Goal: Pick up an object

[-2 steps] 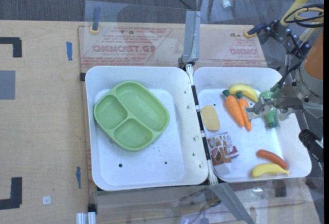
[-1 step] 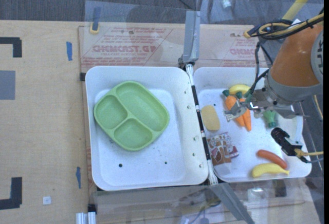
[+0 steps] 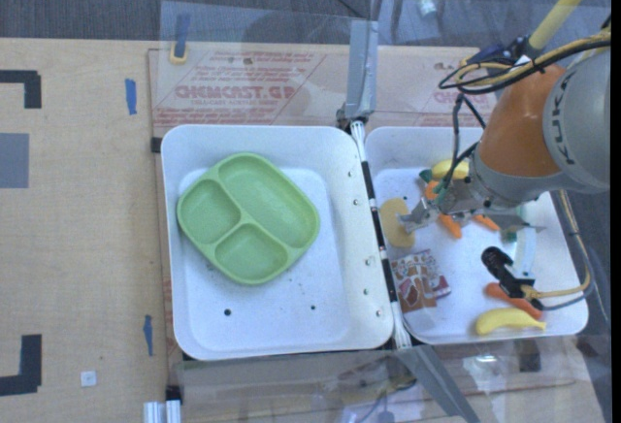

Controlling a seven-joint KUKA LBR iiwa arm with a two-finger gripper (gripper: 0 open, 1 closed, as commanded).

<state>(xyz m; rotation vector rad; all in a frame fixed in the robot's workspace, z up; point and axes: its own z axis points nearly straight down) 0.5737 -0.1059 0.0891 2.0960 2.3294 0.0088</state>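
Observation:
My gripper (image 3: 427, 211) hangs low over the left part of the right bin (image 3: 568, 314), under the grey arm with its orange band. Just left of it, touching or nearly touching, lies a pale tan round thing (image 3: 393, 219) beside the bin's left wall. Orange carrot-like pieces (image 3: 451, 225) lie right under the gripper. A small yellow thing (image 3: 446, 167) sits behind it, partly hidden by the arm. A printed flat packet (image 3: 419, 279) lies in front of the tan thing. A yellow banana (image 3: 506, 321) rests at the front of the bin, with another orange piece (image 3: 508, 293) just behind it.
The left bin (image 3: 184, 314) holds a green divided plate (image 3: 248, 217) with three compartments. A raised divider (image 3: 374, 246) separates the two bins. The arm's body covers the back right of the right bin.

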